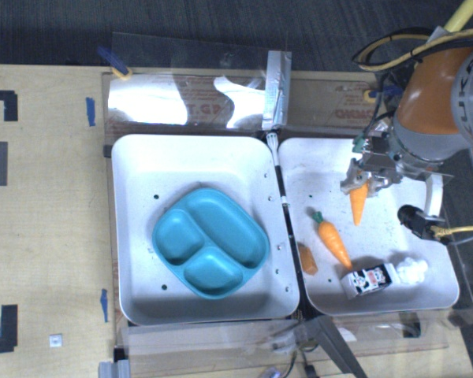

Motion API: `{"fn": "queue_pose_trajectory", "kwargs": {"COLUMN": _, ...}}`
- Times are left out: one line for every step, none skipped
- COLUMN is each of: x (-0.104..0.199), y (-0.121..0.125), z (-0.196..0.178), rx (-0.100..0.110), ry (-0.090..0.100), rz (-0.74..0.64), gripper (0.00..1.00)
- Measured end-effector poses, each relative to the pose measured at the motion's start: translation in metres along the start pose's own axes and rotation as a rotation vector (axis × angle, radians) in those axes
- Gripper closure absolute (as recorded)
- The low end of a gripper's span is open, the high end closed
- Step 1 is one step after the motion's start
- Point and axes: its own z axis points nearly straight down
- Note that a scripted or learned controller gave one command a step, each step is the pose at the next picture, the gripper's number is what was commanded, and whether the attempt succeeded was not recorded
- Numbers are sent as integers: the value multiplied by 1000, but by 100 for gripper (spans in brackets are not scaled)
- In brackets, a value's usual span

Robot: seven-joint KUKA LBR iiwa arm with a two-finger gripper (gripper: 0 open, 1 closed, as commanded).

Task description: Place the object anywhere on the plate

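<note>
1. Holding an orange cone-shaped object [358,204], the hand [364,181] sits over the far part of the right bin [437,286]; the cone hangs point-down with its top pinched between the narrow-set fingers, so I judge the grasp made and the carry step in hand
2. Target is the blue plate [211,242], three compartments, lying in the middle of the left bin [134,172], well apart from the hand
3. Next move, by my reading: lift enough to clear the ridge where the two bins meet [281,211], travel left across it, then lower over any compartment and release
4. Grip looks to be on the cone's broad end alone, tip free; a swing or slip in transit is possible
5. Also in the right bin: a toy carrot [331,239] just near of the cone's tip, a small orange piece [307,259] against the dividing wall, and a black-and-white bottle [378,277] lying at the near side; none lies on the leftward path once the cone is raised
6. Open room: bare white floor on all sides of the plate, no clutter there; wooden tabletop [43,211] lies left of the bins
</note>
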Motion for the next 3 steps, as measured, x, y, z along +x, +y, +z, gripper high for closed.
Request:
{"fn": "queue_pose_trajectory", "kwargs": {"x": 100, "y": -29, "z": -22, "rx": -1, "ry": 4, "rz": -52, "gripper": 100}}
{"fn": "queue_pose_trajectory", "kwargs": {"x": 165, "y": -58, "z": 13, "rx": 3, "ry": 1, "rz": -312, "gripper": 100}}
{"fn": "queue_pose_trajectory", "kwargs": {"x": 165, "y": -58, "z": 13, "rx": 2, "ry": 1, "rz": -311, "gripper": 0}}
